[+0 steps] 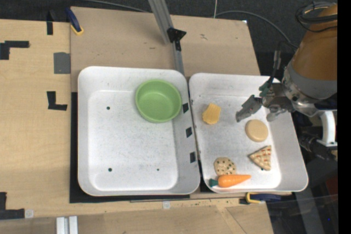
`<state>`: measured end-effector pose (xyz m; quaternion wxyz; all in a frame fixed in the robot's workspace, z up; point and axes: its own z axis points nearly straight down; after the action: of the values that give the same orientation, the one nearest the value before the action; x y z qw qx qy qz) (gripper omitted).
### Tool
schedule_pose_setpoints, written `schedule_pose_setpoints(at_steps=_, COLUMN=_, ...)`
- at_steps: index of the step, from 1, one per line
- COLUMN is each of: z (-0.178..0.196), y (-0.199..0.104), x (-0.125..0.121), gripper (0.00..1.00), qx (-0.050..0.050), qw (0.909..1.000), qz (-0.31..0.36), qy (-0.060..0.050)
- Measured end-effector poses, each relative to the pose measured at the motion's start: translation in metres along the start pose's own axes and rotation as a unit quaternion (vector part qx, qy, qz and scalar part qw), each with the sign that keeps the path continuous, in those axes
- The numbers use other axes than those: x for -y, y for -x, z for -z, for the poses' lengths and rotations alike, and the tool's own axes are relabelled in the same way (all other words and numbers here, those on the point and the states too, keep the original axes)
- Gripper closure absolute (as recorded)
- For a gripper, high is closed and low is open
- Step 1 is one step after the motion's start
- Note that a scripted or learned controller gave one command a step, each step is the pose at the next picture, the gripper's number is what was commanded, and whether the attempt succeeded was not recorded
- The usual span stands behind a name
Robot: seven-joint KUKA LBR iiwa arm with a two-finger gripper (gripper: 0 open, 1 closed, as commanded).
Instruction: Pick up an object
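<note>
The gripper (262, 108) is being hung over the right bin (285, 178), high above its floor, with the arm (315, 71) reaching in from the right. Its two fingers are being held spread: one dark finger (248, 108) is being angled out to the left, the other is being kept close to the wrist, and nothing is being gripped between them. No contact with any object is being made, as far as can be judged from this slant.

Just near of the gripper, the round tan biscuit (256, 130) is lying flat, and it is being read as the likeliest target (a judgement only). Further left, the yellow block (211, 114) is sitting alone. Toward the near edge, the wedge-shaped cracker (261, 158), the speckled cookie (224, 165) and the orange carrot (234, 180) are being crowded together. The green bowl (158, 100) is resting in the left bin (90, 134), well apart.

For a clean pick, the fingers should be centred over one isolated piece before being lowered, and the jaws kept wide enough to straddle it. The flat biscuit is being judged tricky: low profile, little to pinch. The yellow block, standing taller and clear of neighbours, is being judged the safer choice.
</note>
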<state>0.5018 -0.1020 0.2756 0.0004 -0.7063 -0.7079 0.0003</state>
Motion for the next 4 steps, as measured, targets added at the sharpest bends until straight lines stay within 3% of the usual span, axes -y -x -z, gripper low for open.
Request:
schedule_pose_setpoints(at_steps=1, z=0.000, y=0.000, x=0.000, gripper=0.00, qx=0.000, qw=1.0000, qz=0.000, qy=0.000)
schedule_pose_setpoints(at_steps=4, z=-0.171, y=0.001, x=0.004, gripper=0.00, qx=-0.001, qw=1.0000, qz=-0.001, qy=-0.005)
